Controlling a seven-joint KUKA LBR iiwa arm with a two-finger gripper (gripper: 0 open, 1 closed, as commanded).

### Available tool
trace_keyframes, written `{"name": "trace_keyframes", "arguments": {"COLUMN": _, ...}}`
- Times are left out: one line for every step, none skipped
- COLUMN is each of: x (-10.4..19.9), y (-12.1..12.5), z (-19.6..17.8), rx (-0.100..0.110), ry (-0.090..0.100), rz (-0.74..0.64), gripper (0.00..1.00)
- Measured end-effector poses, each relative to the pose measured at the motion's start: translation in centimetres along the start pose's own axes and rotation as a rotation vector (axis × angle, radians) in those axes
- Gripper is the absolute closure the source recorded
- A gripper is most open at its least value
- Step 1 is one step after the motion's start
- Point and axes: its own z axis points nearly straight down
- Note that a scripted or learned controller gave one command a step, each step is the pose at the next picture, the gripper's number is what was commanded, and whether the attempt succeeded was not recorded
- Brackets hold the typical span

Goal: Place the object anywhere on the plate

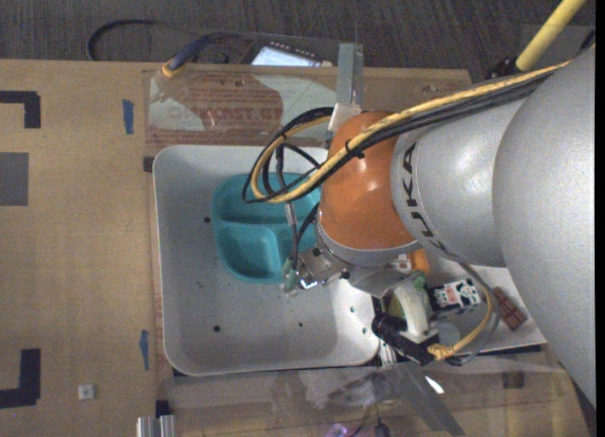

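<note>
So the grey arm with the orange band [364, 194] comes in from the right and covers most of the right half of the shot. Its wrist hangs over the white bin [180, 265] sitting on the wooden tabletop [76, 236]. The plate [244, 236] is teal, dish-shaped with a raised rim, and it sits in the upper middle of that bin. Its right side is tucked under the orange band, so only the left part shows. The gripper [296, 277] pokes out below the band, right at the plate's lower right edge and just above the bin floor. Honestly I can't tell if the jaws are apart or together, the wrist blocks that bit and what shows is a small blurry tip. As for the object itself, I can't pick it out for sure. There's something tiny and pale at the gripper tip, but it's too small to call. Yellow and black cables [274, 156] loop from the arm across the plate's top edge. Lower right under the arm there's a small colourful box-like thing [456, 295], hard to identify. Behind the bin lies a flat brownish sheet with reddish print [217, 109]. The tabletop has strips of blue tape [128, 115] and black corner marks [24, 109] on the left.
</note>
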Motion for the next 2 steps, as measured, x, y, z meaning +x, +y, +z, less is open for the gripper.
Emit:
{"name": "trace_keyframes", "arguments": {"x": 5.93, "y": 2.47, "z": 0.01, "rx": -0.001, "ry": 0.0, "rz": -0.101, "gripper": 1.0}}
{"name": "trace_keyframes", "arguments": {"x": 5.91, "y": 2.54, "z": -0.96, "rx": -0.003, "ry": 0.0, "rz": -0.1, "gripper": 1.0}}
